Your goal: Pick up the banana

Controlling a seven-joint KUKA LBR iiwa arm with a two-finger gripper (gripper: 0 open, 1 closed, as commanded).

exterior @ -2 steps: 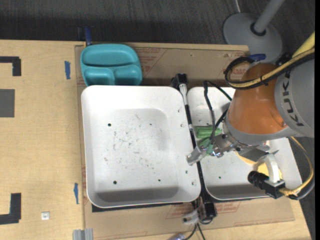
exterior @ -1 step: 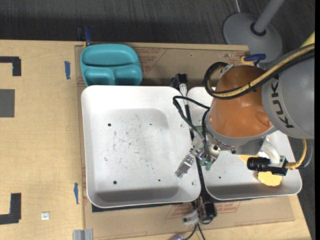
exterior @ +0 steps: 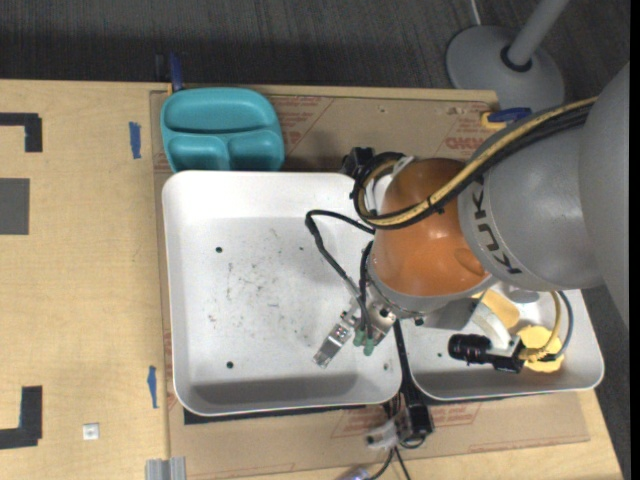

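the gripper [exterior: 350, 345] is hanging low over the near right corner of the left bin [exterior: 200, 268], its fingers [exterior: 331, 349] standing spread with nothing between them. the banana [exterior: 541, 351] is lying well apart from it, in the near right part of the right bin [exterior: 585, 373]. it is showing as a bright yellow patch, and the arm's bulk is covering most of it, so its lie is hard to read. judging by its look, it is going to handle as a light, smooth, curved thing, likely to roll or slip out of a pinch at the tapering ends. the fingers are probably best closing across the thick middle, square to its length, after crossing into the other bin.
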